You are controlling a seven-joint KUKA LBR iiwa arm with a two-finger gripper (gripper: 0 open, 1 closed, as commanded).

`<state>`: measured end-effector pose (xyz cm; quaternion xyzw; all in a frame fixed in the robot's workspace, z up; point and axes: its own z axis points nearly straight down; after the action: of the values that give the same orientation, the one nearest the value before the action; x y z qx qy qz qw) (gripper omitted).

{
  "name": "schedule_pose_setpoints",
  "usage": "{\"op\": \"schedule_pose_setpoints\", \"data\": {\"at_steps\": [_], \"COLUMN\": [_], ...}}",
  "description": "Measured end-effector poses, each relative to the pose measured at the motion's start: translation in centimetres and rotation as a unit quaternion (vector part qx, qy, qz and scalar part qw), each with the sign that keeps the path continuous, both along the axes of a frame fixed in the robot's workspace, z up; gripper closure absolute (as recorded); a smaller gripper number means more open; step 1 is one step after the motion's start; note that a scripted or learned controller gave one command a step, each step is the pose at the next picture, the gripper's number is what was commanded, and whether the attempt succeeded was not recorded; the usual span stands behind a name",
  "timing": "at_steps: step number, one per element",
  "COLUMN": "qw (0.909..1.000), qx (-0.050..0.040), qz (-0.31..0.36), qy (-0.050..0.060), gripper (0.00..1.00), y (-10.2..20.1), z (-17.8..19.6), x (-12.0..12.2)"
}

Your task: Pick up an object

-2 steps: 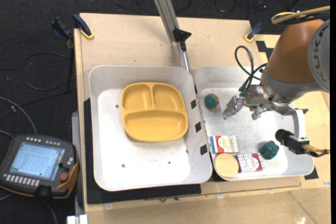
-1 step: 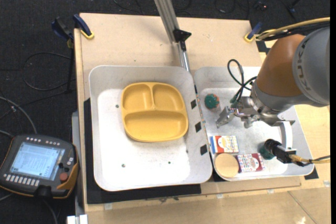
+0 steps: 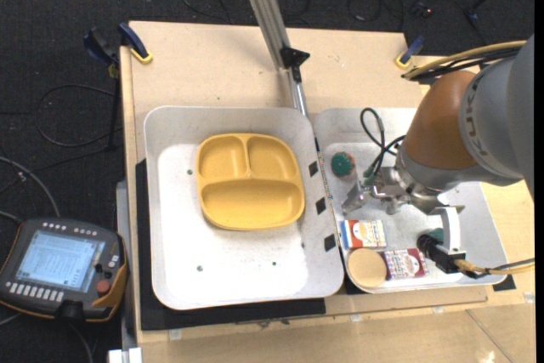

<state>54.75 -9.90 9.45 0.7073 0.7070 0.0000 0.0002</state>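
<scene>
Grey end effector (image 3: 361,195) hovers beside green ball (image 3: 342,163)

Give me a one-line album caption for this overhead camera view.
Grey-and-orange arm lowers its hand among small items in the right bin; a yellow divided tray sits in the left bin.

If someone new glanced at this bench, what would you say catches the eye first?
Probably the yellow divided plate, alone in the left bin. Next, the grey and orange arm reaching in from the right, its gripper low over the right bin, beside a small green ball and above some small cartons.
</scene>
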Motion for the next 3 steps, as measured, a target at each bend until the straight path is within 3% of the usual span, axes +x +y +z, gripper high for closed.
{"op": "schedule_pose_setpoints", "data": {"at_steps": [1,3], "qw": [1.0,1.0], "qx": [0.0001,-0.0005], "qz": [0.0,0.001], "qy": [-0.001,-0.002], "gripper": [1.0,1.0], "y": [0.0,-1.1], "z": [1.1,10.5], "x": [0.1,0.8]}}
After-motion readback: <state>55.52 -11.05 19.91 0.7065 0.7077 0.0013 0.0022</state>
